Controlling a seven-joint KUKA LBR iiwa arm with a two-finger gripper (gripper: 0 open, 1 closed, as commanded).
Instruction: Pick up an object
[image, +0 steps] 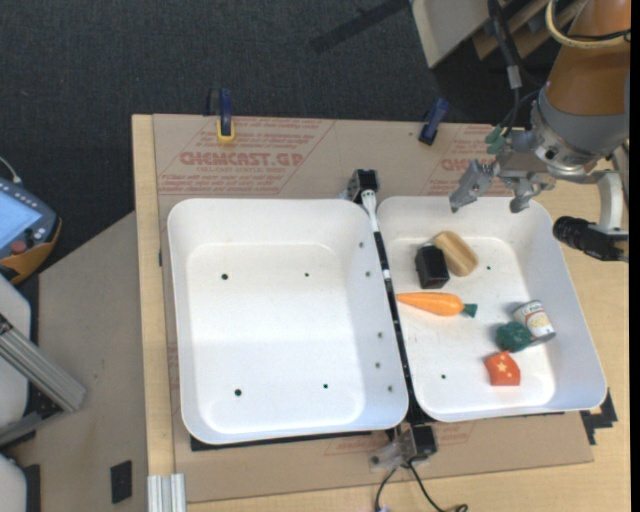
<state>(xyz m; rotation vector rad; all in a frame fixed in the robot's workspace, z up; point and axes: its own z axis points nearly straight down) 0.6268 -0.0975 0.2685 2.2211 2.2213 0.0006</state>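
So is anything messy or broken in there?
Nothing stands out. The carrot, black block, tan piece, can and red toy lie loose in the right bin, none spilled out.

The left bin offers a wide bare floor, reachable from above anywhere inside its rim. In the right bin the things crowd the middle and the right side: a black block touching a tan piece, an orange carrot lying crosswise just below them, a small can near the right wall, and a red piece below it. Bare floor remains along that bin's near left corner and its far edge, where the gripper hangs with fingers spread
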